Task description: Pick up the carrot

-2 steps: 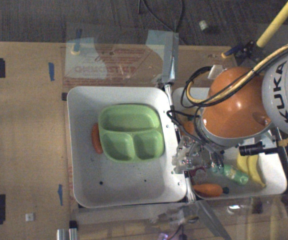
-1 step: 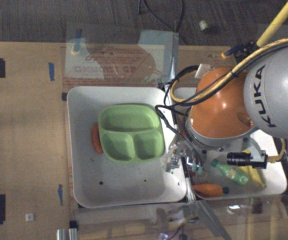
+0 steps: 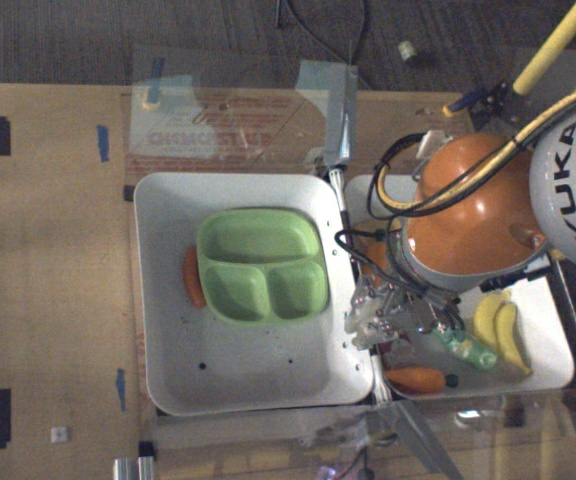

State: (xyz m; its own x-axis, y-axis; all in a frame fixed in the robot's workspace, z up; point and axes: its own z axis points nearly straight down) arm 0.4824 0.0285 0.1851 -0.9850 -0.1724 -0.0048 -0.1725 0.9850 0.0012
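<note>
In the right-hand shallow white bin (image 3: pixel 558 363), near its front wall, lies an orange carrot (image 3: pixel 417 378), and the metal two-finger gripper (image 3: pixel 390 318) hangs just above and beside it, over the divide between the bins. Whether that gripper is spread or closed, I cannot tell. A green plastic bottle (image 3: pixel 465 349) and yellow bananas (image 3: pixel 501 330) sit alongside. Over in the left white bin (image 3: pixel 168 368), a green three-compartment plate (image 3: pixel 262 264) with a second orange carrot-shaped piece (image 3: pixel 193 276) touching its left edge.

Even, fairly bright overhead light, soft shadows, slightly soft focus throughout.
</note>
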